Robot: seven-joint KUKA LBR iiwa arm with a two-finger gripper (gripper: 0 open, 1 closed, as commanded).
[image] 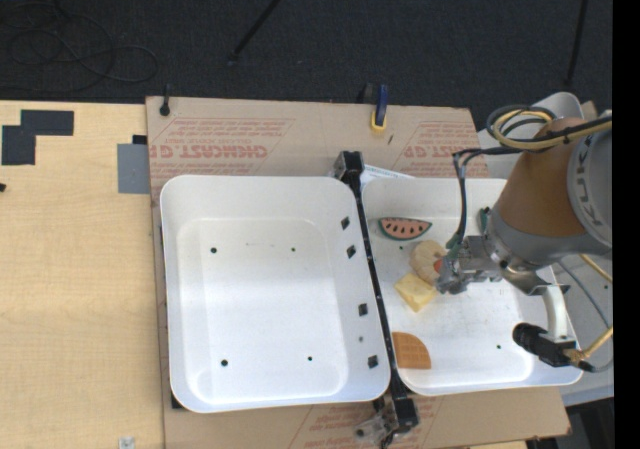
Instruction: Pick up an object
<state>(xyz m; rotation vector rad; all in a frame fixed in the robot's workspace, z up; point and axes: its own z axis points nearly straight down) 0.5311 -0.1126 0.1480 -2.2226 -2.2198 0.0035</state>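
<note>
Reaching in from the right, the grey arm's pincer (455,272) is hanging low over the right-hand shallow white bin (480,362), and how it is set cannot be made out from this angle. Just to its left, a pale round tan object (428,257) is lying close against it, whether touching I cannot tell. A pale yellow wedge-shaped block (415,292) is sitting just below and left of the pincer. A red and green watermelon-slice toy (404,229) is lying farther up the same bin, apart from the pincer. An orange half-round piece (410,350) is resting near the bin's front-left corner. The left-hand shallow white bin (262,292) is sitting beside it on the cardboard-covered counter (250,142).
</note>
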